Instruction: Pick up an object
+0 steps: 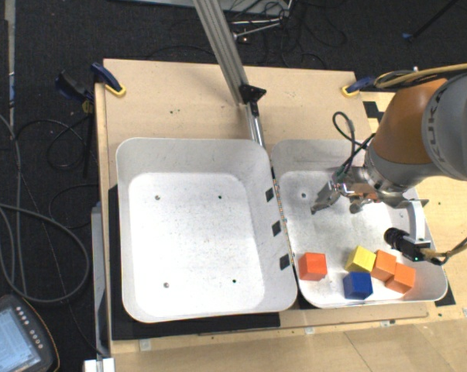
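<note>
Several small blocks lie along the near side of the right bin (303,161): an orange cube (313,265), a yellow cube (362,259), a blue cube (358,285) and two orange blocks (386,263) (402,278) at the right corner. My gripper (340,201) hangs over the middle of this bin, behind the blocks and apart from them. Its two fingers are spread, one finger (323,201) pointing down-left, and nothing sits between them. The arm's orange band (407,111) and grey wrist cover the bin's right rim.
The left bin (128,208) stands beside the right one, separated by a rim with black clips (279,227). A metal pole (221,41) slants in from the top to the bins' far joint. Cables lie beyond the bench.
</note>
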Available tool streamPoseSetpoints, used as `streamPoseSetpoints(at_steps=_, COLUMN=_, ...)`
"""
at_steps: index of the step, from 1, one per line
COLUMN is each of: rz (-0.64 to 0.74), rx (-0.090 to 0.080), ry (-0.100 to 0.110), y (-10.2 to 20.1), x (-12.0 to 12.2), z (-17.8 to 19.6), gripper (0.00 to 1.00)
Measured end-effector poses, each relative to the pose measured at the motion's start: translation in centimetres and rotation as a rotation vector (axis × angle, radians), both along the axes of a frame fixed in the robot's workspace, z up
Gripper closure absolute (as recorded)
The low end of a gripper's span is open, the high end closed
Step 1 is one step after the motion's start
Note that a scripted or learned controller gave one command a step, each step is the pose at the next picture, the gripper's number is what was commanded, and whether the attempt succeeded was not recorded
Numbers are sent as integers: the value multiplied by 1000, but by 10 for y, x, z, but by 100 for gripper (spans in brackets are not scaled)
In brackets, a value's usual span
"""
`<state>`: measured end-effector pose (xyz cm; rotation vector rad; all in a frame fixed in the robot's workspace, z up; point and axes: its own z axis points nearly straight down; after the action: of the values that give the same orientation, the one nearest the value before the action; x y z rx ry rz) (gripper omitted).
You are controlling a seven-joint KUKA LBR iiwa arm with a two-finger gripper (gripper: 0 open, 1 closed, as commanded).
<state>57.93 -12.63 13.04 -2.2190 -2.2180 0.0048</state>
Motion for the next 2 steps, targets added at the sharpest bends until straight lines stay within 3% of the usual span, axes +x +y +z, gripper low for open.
streamPoseSetpoints(at_steps=1, rz=0, rx=-1, ry=-2, y=0, x=0, z=-37, gripper=0)
streamPoseSetpoints(at_steps=2, rz=-1, rx=-1, ry=-7, y=0, x=1, z=-25, gripper=100)
